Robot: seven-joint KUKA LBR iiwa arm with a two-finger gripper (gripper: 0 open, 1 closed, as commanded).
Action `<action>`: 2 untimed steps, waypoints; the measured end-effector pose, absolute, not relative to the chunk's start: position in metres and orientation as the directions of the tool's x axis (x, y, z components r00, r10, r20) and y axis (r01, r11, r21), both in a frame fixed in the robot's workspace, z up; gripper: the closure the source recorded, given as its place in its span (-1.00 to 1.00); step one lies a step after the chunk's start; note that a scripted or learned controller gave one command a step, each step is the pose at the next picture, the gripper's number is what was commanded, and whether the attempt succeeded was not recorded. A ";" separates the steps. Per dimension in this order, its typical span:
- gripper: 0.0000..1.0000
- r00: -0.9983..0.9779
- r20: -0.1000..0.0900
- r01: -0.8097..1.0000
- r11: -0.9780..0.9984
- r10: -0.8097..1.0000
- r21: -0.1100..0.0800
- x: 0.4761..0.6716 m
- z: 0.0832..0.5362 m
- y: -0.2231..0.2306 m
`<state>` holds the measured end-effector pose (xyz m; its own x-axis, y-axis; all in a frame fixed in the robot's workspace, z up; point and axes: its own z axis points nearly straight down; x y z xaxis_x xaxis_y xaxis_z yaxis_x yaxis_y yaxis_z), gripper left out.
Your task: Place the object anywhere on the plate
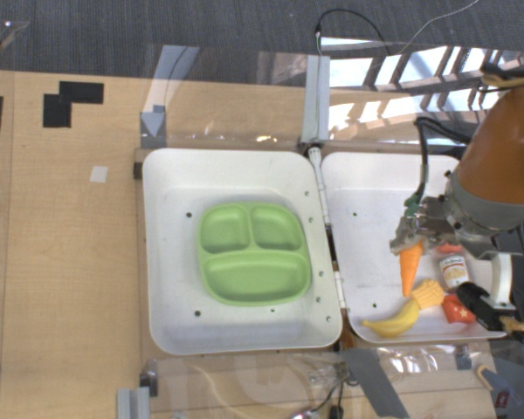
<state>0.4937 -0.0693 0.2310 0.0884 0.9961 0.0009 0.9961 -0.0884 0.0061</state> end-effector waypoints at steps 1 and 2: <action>1.00 0.030 0.001 1.000 -0.030 1.000 0.003 0.488 0.210 -0.006; 1.00 -0.043 0.000 0.999 0.043 0.999 0.003 0.552 0.184 0.019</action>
